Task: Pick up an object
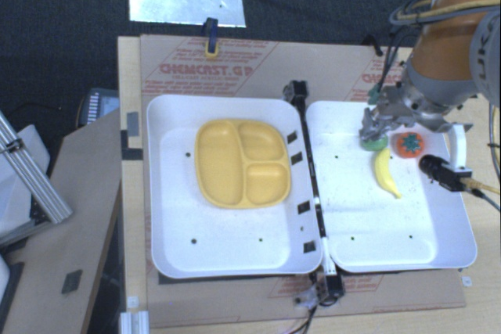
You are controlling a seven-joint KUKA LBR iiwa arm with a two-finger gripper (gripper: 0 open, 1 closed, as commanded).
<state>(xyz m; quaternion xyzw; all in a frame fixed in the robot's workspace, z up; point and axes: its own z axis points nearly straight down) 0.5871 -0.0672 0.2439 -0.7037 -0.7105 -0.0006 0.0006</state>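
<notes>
A yellow banana [385,173] lies flat in the right bin's [391,246] upper part, beside an orange tomato-like toy [409,144] and a small green object [375,142].

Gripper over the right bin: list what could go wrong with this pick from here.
1. The gripper sits low over a green object that the arm mostly hides, so a grasp there may miss or slip.
2. The banana and the orange toy lie close beside it; the fingers could knock them aside.
3. All three crowd the right bin near its far wall, so room to maneuver looks tight.
</notes>
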